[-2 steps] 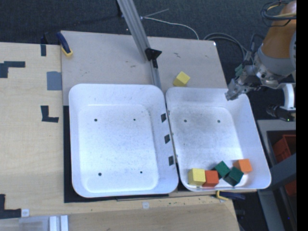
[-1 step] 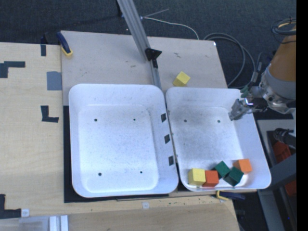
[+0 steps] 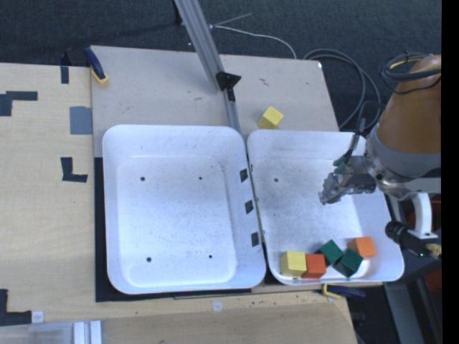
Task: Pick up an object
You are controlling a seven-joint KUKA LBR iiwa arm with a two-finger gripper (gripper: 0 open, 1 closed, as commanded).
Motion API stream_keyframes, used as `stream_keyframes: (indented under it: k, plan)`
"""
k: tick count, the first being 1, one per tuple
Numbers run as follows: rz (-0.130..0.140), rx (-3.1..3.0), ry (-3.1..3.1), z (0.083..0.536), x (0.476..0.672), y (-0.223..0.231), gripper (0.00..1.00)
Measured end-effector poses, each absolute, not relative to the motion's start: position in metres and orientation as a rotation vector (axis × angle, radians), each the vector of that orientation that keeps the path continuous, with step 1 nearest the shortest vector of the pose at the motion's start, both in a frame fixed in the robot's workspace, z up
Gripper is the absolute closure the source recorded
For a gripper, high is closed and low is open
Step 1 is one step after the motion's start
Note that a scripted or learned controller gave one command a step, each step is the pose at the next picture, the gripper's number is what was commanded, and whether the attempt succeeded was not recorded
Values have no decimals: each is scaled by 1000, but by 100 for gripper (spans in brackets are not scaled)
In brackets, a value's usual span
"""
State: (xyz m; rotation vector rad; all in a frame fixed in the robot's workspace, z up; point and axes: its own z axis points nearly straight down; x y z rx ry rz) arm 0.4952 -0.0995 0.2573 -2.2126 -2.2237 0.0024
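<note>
In the right bin (image 3: 287,156), several small blocks lie along the front edge: a yellow block (image 3: 292,262), an orange-red block (image 3: 315,265), two dark green blocks (image 3: 331,250) (image 3: 349,263) and an orange block (image 3: 363,246). My gripper (image 3: 331,190) hangs over the right part of that bin, behind the blocks and apart from them. I see nothing held between its fingers.
The left bin (image 3: 115,192) lies beside the right one. A loose yellow block (image 3: 271,117) rests on the board behind the bins. A slanted metal rail (image 3: 204,38) rises at the back, and cables (image 3: 344,63) trail at the back right.
</note>
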Motion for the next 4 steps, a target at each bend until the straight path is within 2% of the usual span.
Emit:
stream_keyframes:
  k: [1,2,3,4]
  plan:
    - [-5,-2220,-2229,289,589,-99,100]
    - [1,-2216,-2223,297,533,-71,100]
    - [8,-2219,-2220,249,550,-77,100]
    - [-2,-2228,-2224,301,584,-126,100]
